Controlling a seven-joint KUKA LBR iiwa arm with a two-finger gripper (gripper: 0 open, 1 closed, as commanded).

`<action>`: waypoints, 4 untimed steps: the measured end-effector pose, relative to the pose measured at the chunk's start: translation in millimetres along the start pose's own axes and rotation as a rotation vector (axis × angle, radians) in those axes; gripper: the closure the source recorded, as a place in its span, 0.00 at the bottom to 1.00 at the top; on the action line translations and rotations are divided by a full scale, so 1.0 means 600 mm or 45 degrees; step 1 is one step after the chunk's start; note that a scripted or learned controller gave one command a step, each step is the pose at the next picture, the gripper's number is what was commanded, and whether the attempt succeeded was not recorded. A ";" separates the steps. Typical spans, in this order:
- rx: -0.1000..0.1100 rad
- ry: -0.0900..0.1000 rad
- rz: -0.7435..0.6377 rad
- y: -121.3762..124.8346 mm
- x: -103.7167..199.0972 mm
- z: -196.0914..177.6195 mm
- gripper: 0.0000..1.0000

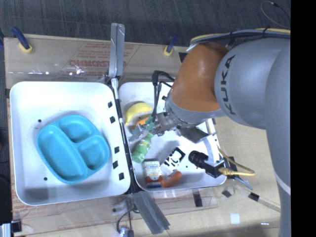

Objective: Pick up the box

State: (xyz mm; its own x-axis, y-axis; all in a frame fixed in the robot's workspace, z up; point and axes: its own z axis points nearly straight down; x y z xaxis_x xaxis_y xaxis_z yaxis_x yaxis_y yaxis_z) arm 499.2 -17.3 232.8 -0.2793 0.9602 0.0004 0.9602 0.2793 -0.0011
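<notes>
Small box (152,170) upright, right bin's (212,181) near edge

dark carpet floor (74,6), tan bench (44,58)

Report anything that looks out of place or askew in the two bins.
Nothing looks spilled or broken. The right bin is cluttered: the small box, a green bottle and a yellow item lie jumbled at odd angles. The blue divided tray sits slantwise in the left bin.

Chunky grey arm (256,78) with a shiny orange band (197,78), black KUKA lettering (228,85), thin black cables (157,90).
</notes>
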 end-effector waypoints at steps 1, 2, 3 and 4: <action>0.004 0.000 0.055 -0.009 0.109 0.071 0.00; 0.004 0.000 0.053 -0.007 0.108 0.055 1.00; 0.003 -0.001 0.108 0.028 0.187 0.071 1.00; -0.026 0.005 0.352 0.160 0.173 0.217 1.00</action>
State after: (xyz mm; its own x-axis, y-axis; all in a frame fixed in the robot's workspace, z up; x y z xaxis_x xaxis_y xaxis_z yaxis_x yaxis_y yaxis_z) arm 562.5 109.2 102.8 -0.0070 1.0000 0.0067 0.9998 0.0069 0.0184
